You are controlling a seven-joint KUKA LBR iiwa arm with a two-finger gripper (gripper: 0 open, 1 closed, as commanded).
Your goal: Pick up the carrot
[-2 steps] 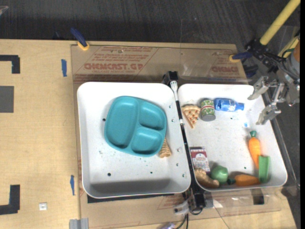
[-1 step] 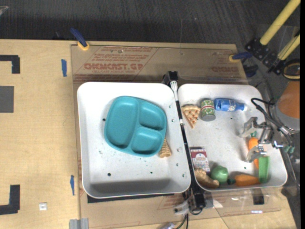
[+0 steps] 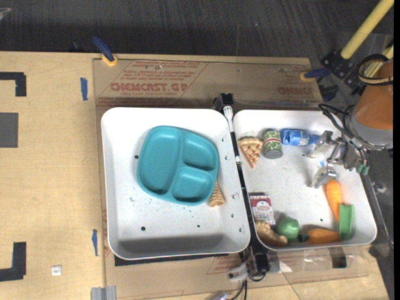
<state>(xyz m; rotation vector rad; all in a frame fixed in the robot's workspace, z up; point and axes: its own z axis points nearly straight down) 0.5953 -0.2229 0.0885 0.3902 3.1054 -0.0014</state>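
While the arm reaches in from the right, you will find the jaws (image 3: pixel 326 167) in the right bin (image 3: pixel 294 189), directly above the carrot (image 3: pixel 334 195); whether they are apart cannot be determined. The carrot lies near the right wall, long axis running roughly top to bottom. A second orange piece (image 3: pixel 322 234) lies along the near wall. The left bin (image 3: pixel 125 224) holds a teal divided plate (image 3: pixel 178 164). Open floor lies left of the carrot.
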